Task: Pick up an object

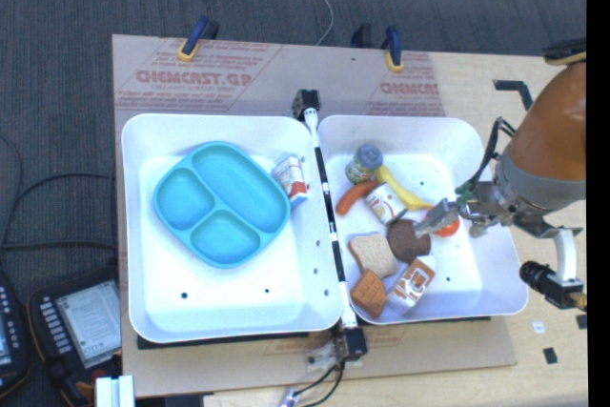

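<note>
The arm reaches into the right bin (496, 295) from the right edge of the surface (457, 71), and its claw (441, 217) hangs low over the middle of that bin. Whether the claw is apart or together cannot be told from this slant, and nothing shows between its tips.

Just beside the claw, toward the bin's centre, lies a dark brown round piece (408, 240), touching or nearly touching the claw's tip. A slice of bread (371, 253) lies against that piece on the side nearer the divider. A banana (402, 190) and a small carton (382, 203) sit just beyond the claw, toward the bin's far wall, with a carrot (355, 196) near the divider.

In the left bin (143, 234), a blue divided plate (221, 202) lies well apart from the claw.
</note>
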Available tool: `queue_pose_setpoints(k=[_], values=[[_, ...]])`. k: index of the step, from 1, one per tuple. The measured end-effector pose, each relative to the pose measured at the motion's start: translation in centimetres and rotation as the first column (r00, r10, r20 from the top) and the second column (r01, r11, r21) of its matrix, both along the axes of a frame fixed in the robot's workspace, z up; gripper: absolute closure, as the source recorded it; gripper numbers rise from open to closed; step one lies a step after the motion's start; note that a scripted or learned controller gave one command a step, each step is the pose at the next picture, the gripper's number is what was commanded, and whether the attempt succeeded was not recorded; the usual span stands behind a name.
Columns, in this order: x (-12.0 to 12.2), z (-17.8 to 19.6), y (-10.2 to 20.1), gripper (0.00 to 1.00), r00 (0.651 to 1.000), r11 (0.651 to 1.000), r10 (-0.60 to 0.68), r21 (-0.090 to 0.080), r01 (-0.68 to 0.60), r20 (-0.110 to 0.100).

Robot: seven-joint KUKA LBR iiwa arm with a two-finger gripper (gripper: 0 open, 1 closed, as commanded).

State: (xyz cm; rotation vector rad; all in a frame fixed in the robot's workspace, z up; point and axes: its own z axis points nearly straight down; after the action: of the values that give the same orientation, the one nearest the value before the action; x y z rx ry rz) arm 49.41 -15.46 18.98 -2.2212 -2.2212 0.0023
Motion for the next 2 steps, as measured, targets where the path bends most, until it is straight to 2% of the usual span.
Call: queue_pose_setpoints(k=[1,2], values=[[0.5,-10.0,4.3,0.0,1.0,1.0,0.0,-0.002,0.0,0.011],[0.9,-8.7,4.5,1.0,1.0,1.0,0.002,0.001,-0.002,0.019]])
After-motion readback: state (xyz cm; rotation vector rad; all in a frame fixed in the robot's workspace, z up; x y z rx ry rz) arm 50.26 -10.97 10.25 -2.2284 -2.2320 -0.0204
